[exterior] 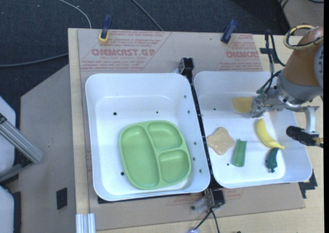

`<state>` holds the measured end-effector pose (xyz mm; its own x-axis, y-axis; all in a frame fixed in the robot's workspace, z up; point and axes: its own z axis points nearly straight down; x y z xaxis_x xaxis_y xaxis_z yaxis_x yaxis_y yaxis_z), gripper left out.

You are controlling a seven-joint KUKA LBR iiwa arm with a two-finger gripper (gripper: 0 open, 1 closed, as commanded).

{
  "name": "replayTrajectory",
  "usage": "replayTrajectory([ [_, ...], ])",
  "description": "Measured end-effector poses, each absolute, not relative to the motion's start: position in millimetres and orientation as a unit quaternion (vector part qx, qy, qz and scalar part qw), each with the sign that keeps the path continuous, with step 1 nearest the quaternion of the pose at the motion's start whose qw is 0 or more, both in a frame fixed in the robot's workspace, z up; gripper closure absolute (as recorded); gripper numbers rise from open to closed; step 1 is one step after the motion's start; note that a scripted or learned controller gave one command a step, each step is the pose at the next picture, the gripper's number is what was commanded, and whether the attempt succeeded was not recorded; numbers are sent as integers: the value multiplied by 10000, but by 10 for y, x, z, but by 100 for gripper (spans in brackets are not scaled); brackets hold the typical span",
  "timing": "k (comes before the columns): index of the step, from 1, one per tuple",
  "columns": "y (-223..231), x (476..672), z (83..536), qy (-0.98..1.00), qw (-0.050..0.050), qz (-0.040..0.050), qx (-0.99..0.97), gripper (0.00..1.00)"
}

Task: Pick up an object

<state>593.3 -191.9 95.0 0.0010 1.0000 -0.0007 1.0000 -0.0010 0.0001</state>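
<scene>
**Yellow banana lies nearest the pincer in the right bin**

Yellow and curved, the small plastic-looking toy banana [268, 135] lies flat on the floor of the right-hand shallow white bin [303, 173], just below the pincer [260, 107], which hangs low over the bin's upper half beside a flat pale-yellow slab [240, 105]. Whether the pincer is wide or narrow I cannot tell; nothing is seen gripped in it.

The banana is probably light and stiff, with a smooth skin that may slip, so I judge the best hold to be across its thick middle, square to the curve, not at the tapered dark tip. Lying flat, it leaves little height to pinch.

Other candidates share the bin: a tan bread-shaped piece [221, 141] near the left wall, a green stubby cylinder [238, 153] just beside it, and a dark teal lump [272, 160] touching or nearly touching the banana's lower end. That neighbour could be nudged during a grasp.

On the desk, the left white bin [97, 93] carries a green three-part plastic plate [154, 154].
</scene>
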Motion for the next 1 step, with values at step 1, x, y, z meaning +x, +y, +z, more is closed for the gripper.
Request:
replayTrajectory([
  [1, -1986, 5994, 1564, 7071, 42, 14, 7071, 100],
])
